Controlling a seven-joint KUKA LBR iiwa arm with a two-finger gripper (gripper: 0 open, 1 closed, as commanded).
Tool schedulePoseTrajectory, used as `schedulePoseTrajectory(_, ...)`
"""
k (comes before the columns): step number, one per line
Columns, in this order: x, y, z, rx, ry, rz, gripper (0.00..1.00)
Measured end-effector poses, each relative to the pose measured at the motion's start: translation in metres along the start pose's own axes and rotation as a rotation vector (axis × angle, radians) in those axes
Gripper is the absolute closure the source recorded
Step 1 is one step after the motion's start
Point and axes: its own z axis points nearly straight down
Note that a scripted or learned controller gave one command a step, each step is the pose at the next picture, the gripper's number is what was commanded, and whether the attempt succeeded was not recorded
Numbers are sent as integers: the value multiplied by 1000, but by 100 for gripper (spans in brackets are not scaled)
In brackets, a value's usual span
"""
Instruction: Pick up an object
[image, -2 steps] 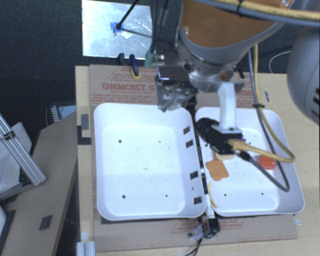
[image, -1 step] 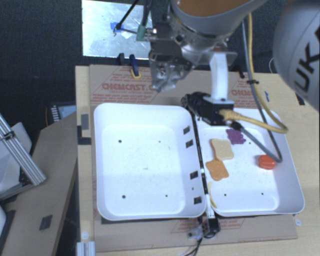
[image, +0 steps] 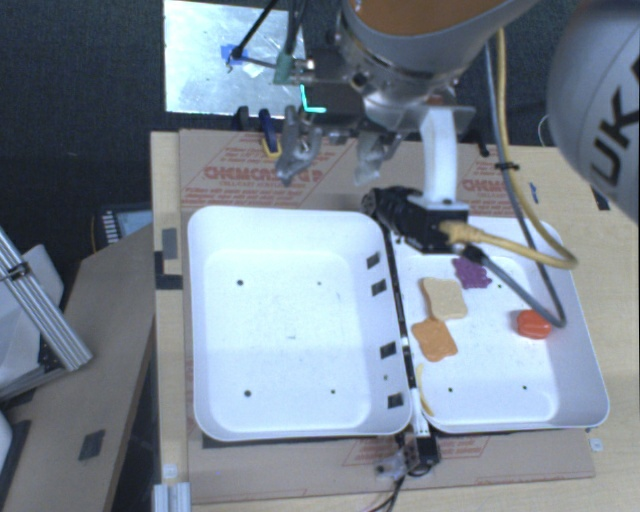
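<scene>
Camera view, looking down at a slant: you have two shallow white bins side by side on a tan wooden bench printed with red lettering. Your left bin (image: 280, 320) is bare white with a few dark dots. Your right bin (image: 560, 400) holds four small objects: a purple piece (image: 471, 272) near the back, a pale tan slice (image: 444, 298) just in front of it, an orange slice (image: 434, 339) touching that one's front edge, and a red-orange piece (image: 533, 324) apart to the right. Your gripper (image: 330, 160) hangs above the bench behind the bins, fingers spread apart with nothing between them. Yellow and grey cables trail across the right bin. Dark floor surrounds the bench, with aluminium framing at far left.
</scene>
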Motion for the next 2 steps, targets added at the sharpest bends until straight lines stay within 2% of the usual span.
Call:
schedulePoseTrajectory(1,0,0,-12,-3,2,-4,100)
schedulePoseTrajectory(2,0,0,-11,-2,2,-5,0)
